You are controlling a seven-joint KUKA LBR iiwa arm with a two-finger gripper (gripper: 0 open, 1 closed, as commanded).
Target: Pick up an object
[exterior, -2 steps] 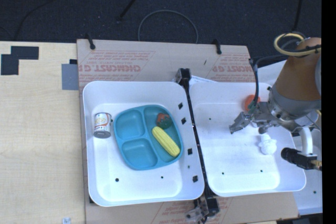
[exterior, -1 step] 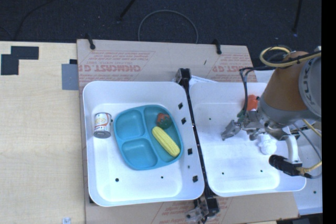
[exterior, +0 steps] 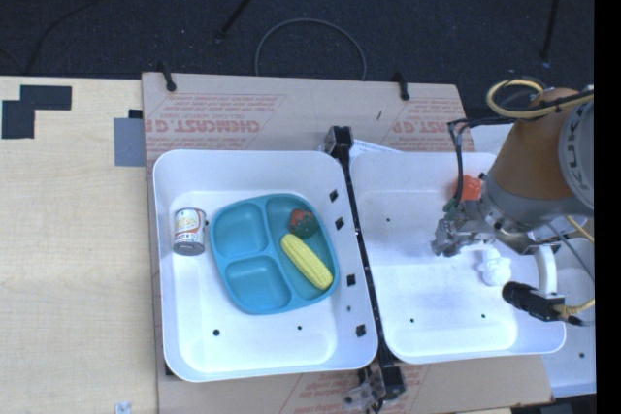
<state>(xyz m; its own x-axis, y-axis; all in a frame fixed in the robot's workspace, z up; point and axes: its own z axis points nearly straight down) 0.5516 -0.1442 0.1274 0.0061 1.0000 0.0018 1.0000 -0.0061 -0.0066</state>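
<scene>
My gripper (exterior: pixel 448 241) is low over the right bin (exterior: pixel 427 325), near its middle right, with the grey and orange arm reaching in from the right. A small white crumpled thing (exterior: pixel 492 266) lies on the bin floor just right of the gripper, apart from it. Behind the gripper, partly hidden by the wrist, is a small orange-red thing (exterior: pixel 471 189). In the left bin (exterior: pixel 194 325) a blue sectioned plate (exterior: pixel 254 286) carries a yellow corn cob (exterior: pixel 307 261) and a small red and green fruit (exterior: pixel 302 222).
A small tin can (exterior: pixel 189 231) stands left of the plate in the left bin. A black divider rail (exterior: pixel 354 257) runs between the two bins. Cardboard lies under both bins, with a pale wooden bench to the left.
</scene>
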